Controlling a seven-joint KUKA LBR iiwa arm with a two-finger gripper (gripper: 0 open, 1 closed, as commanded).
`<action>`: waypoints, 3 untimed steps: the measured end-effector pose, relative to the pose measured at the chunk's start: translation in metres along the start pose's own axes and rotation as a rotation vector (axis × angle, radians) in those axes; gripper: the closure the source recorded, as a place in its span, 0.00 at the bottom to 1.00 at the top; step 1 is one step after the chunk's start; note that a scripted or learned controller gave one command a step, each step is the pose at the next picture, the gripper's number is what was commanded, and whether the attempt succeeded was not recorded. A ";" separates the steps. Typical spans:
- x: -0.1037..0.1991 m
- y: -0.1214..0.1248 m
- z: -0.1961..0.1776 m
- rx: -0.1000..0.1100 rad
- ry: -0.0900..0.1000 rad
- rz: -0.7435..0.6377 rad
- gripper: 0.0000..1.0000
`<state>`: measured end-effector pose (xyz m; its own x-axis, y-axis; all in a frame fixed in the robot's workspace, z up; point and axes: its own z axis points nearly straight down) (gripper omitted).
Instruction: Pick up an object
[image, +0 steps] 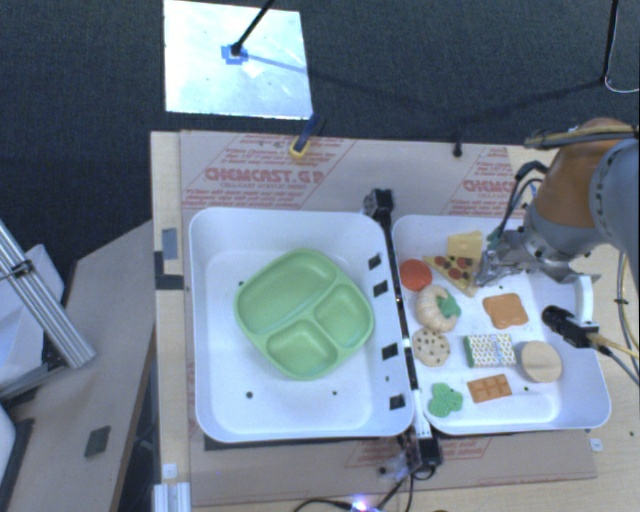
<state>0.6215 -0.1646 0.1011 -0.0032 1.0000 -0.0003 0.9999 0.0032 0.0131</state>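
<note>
Grey-and-orange arm leaning into the right-hand shallow white bin (580, 405), toy food all laid out flat for grabbing.

Reaching in from the right with the two-finger gripper (493, 262) down at the bin's top end, just beside the yellow pizza slice with red dots (455, 268) and the pale yellow cheese wedge (465, 245). Can't tell if open or shut, too small and dark at the tips. Nothing seen pinched yet, so probably lining up on the pizza slice. Rest spread apart, likely so each can be picked singly: red tomato round (415, 273), cream doughnut-like pastry (437, 307), speckled round cookie (431, 347), orange square cracker (505, 310), green-patterned block (490, 350), tan disc (541, 361), orange wafer (489, 387), green broccoli piece (445, 400). Over in the left white bin (215, 250), just a green divided plastic plate (304, 313), looking like the drop-off spot.
</note>
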 end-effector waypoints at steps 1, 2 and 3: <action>-0.006 0.002 -0.064 0.005 -0.002 0.000 1.00; -0.007 0.005 -0.119 0.005 -0.002 -0.002 1.00; 0.045 0.001 -0.128 0.010 0.002 -0.006 1.00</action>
<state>0.6204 -0.1197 0.2295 -0.0091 1.0000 0.0012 1.0000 0.0091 0.0032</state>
